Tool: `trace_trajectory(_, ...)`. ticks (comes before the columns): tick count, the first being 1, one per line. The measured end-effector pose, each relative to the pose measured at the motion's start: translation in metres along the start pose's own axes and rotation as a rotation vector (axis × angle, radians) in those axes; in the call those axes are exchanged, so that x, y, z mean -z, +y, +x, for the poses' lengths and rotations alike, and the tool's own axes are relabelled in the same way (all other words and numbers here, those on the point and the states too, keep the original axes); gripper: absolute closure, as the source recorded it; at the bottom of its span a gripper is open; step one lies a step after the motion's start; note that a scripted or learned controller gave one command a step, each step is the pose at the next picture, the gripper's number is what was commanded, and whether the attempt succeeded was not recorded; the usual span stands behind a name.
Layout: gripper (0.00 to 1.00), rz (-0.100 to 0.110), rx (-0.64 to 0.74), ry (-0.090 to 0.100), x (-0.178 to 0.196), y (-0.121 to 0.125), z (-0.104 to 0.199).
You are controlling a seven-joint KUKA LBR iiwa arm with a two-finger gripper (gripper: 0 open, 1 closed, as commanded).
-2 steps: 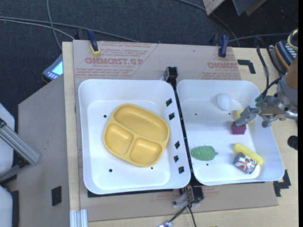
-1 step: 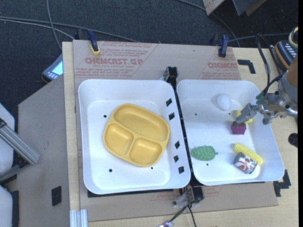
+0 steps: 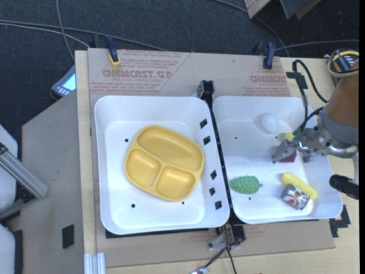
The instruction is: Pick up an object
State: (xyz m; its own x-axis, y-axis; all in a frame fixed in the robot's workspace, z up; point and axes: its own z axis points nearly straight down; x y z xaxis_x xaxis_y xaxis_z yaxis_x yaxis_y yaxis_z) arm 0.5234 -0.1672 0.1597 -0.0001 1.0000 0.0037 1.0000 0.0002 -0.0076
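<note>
Over right bin (image 3: pixel 251 110): end effector (image 3: pixel 283 152), finger state unclear.
Nearby: green object (image 3: pixel 245 184), white ball (image 3: pixel 268 121).
Left bin (image 3: pixel 108 170): yellow tray (image 3: pixel 164 162).

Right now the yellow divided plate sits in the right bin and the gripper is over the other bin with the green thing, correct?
Not quite. The camera view shows the yellow divided plate in the left bin, not the right. The gripper is over the other bin, the right bin, with the green thing.
</note>
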Motion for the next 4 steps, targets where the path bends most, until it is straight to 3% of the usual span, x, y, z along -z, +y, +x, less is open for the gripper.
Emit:
trace_trajectory(2, 0.0, -0.002, -0.001, -0.001, -0.077, 0.001, 0.002)
trace_trajectory(3, 1.0, -0.007, -0.001, -0.002, -0.064, 0.002, 0.002)
trace_trajectory(4, 1.0, -0.014, 0.0, -0.006, -0.002, 0.002, -0.006)
